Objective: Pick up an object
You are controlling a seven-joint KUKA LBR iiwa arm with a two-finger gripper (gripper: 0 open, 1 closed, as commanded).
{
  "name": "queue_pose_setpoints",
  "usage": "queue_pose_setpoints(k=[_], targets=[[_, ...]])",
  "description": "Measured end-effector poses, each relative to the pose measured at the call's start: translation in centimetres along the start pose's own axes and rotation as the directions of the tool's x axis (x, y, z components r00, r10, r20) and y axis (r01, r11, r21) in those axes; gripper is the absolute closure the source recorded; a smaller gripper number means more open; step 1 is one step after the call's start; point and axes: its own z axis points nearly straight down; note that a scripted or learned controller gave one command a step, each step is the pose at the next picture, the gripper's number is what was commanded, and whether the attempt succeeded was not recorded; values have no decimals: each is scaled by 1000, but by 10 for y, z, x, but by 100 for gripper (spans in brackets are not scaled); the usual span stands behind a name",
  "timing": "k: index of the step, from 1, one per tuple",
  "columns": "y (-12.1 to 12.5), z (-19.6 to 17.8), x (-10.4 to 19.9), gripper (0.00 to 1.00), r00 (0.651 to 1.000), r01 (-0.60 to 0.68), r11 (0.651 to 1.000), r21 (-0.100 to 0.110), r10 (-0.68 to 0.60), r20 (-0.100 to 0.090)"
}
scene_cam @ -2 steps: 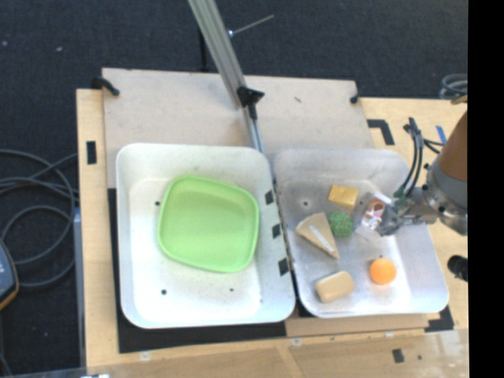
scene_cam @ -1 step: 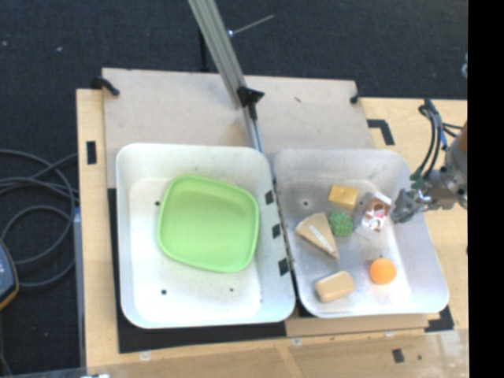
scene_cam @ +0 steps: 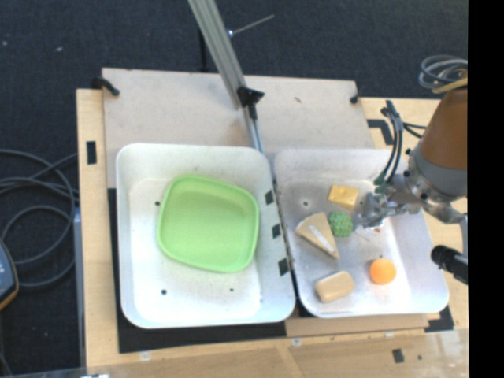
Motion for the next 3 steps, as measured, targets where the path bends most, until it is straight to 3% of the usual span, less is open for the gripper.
queue_pose_setpoints(k=[3], targets=[[-18,-1,151,100,1000,0,1000,0,0,-1]])
